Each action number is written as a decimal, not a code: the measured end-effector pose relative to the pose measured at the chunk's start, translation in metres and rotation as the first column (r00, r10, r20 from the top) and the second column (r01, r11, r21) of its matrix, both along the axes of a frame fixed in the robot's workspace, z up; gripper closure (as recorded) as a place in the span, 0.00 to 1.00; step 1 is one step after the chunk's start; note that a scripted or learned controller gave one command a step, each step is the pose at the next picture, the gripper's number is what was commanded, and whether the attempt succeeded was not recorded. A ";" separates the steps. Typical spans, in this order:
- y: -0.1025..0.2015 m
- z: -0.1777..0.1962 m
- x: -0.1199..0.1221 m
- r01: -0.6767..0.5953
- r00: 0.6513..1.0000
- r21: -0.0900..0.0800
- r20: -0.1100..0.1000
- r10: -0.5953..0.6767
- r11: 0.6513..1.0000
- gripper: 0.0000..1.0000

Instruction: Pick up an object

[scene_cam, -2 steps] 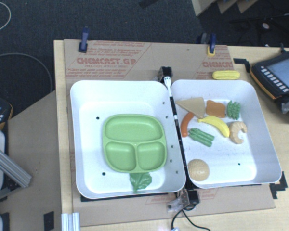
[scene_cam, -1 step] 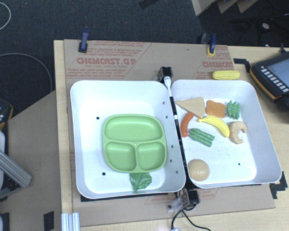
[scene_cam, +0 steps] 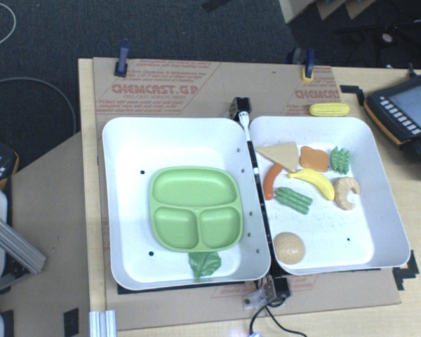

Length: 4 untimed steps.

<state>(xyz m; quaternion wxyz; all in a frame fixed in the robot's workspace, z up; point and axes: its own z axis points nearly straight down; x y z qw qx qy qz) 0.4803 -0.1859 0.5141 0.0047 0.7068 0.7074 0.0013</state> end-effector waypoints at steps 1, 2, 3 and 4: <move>-0.007 -0.182 -0.003 0.002 1.000 0.009 -0.023 -0.002 1.000 1.00; 0.086 -0.258 -0.002 -0.008 1.000 0.011 -0.018 0.008 1.000 1.00; 0.177 -0.278 -0.001 -0.008 1.000 0.010 -0.013 0.008 1.000 1.00; 0.183 -0.168 0.001 -0.001 1.000 0.006 0.005 0.001 1.000 1.00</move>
